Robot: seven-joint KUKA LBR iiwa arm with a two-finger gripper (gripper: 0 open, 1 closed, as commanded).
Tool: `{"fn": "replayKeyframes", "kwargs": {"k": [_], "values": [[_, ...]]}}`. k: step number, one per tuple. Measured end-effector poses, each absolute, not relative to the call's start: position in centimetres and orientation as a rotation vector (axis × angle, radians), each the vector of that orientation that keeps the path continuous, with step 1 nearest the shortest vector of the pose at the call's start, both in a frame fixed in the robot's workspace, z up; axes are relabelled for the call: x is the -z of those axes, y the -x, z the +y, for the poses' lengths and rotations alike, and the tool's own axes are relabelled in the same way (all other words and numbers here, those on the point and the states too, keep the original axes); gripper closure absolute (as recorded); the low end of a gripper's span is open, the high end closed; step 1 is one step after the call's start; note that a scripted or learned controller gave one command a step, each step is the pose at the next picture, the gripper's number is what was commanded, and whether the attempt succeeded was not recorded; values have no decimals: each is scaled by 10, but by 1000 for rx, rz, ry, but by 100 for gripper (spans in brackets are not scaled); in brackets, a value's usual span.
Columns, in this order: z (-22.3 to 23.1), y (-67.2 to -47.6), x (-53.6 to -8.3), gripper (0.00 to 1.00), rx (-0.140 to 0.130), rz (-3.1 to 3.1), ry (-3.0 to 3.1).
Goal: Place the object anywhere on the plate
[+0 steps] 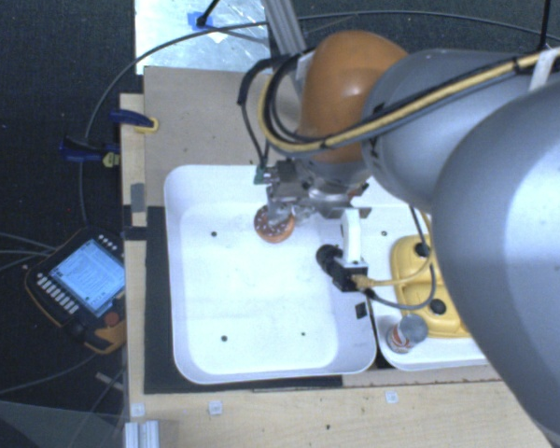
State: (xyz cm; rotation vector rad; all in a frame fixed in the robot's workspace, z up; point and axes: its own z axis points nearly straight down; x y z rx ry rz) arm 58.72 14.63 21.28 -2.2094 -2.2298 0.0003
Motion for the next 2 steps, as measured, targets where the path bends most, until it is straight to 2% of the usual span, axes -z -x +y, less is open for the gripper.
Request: {"fn": "replayKeyframes", "kwargs": {"k": [1,2], "values": [[153,-587,-228,100,4,-2229,2215],[152,-587,-228,0,2,-2228,2215]]}}
